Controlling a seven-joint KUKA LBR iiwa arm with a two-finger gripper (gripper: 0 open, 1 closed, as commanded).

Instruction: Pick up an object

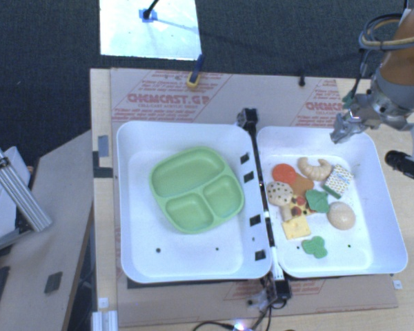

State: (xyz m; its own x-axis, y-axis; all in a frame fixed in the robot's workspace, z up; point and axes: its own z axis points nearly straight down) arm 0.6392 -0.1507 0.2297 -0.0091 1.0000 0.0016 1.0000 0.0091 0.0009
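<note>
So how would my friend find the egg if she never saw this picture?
Look in the right white bin, the one with the pile of toy food. Go to the side of the pile farthest from the green divided plate, near the bin's right wall. The egg lies there, just below a checkered block: plain, smooth, beige and rounded, unlike its colourful, flat neighbours.

Beyond my bench (100,102) the floor (41,47) is dark carpet, with a bright square sheet (150,19) lying on it at the top. A brown board printed with red lettering (169,92) covers the benchtop. At my far left stands a slanted metal rail (14,185) beside pale panels (55,198).
</note>
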